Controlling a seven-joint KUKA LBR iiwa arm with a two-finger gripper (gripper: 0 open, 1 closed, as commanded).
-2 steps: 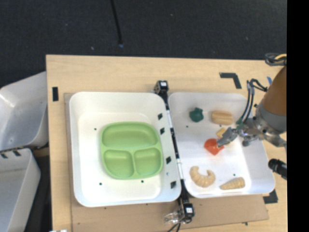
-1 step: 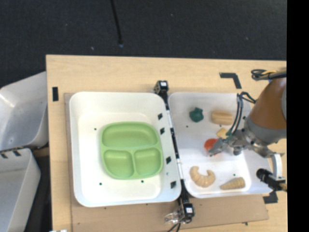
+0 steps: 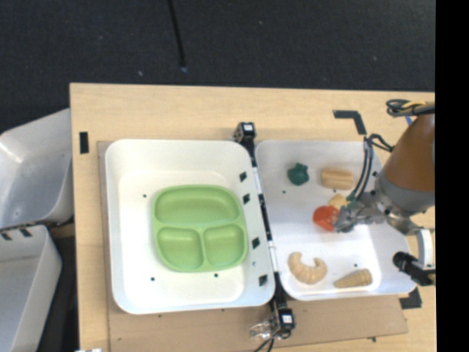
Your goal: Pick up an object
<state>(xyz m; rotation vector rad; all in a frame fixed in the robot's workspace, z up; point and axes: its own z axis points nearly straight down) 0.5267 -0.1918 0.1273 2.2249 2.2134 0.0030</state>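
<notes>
Arm reaches in from the right, low over the right bin (image 3: 278, 218). Pincer (image 3: 343, 221) sits down among the objects, right against a red object (image 3: 324, 217), rounded, tomato-like, near the middle of that bin. Cannot tell how far the pincer is open, nor whether it has hold of anything: its tip is small and dark and merges with the red object's right edge. Judgement: the pick is at the approach or grasp stage; nothing looks raised off the bin floor, so closing firmly and lifting appear left to do. The red object looks smooth, glossy and small, likely to roll or slip if pinched off-centre. A scrap of yellow (image 3: 336, 200) shows just above it, partly hidden by the arm. Other things in the same bin: a dark green lump (image 3: 297, 174) at upper left, a tan bread roll (image 3: 337, 177) beside it, a pale croissant (image 3: 307, 268) at lower left, a tan wedge-shaped piece (image 3: 353, 278) at lower right. Left bin (image 3: 121, 284) carries a green divided plate (image 3: 199, 227). Both bins rest on the wooden table (image 3: 161, 108).
</notes>
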